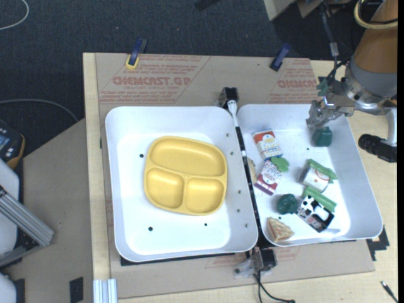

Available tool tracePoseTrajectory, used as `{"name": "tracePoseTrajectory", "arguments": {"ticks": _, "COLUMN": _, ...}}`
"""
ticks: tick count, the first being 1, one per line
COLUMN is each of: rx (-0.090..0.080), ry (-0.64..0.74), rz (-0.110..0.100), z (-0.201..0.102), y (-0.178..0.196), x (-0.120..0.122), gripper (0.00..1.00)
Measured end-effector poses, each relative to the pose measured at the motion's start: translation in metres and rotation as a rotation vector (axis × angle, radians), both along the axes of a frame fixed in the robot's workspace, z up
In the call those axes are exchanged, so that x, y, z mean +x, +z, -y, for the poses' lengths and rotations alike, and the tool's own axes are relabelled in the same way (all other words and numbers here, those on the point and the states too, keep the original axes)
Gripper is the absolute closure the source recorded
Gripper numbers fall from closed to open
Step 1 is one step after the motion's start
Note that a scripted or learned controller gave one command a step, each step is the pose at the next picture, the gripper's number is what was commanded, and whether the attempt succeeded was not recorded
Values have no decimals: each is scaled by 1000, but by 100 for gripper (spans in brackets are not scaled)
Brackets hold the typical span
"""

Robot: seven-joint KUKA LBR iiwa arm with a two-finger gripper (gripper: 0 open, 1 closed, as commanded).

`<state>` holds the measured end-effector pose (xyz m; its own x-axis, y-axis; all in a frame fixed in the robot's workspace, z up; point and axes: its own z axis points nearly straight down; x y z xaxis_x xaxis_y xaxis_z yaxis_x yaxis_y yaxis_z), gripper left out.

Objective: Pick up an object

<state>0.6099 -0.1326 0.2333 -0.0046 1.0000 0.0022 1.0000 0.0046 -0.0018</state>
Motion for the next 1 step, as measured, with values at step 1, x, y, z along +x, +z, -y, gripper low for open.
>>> {"name": "tracePoseTrajectory", "arguments": {"ticks": 1, "rx": 1, "ry": 1, "rz": -1, "z": -53, "y": 8, "x": -23, "gripper": 100}}
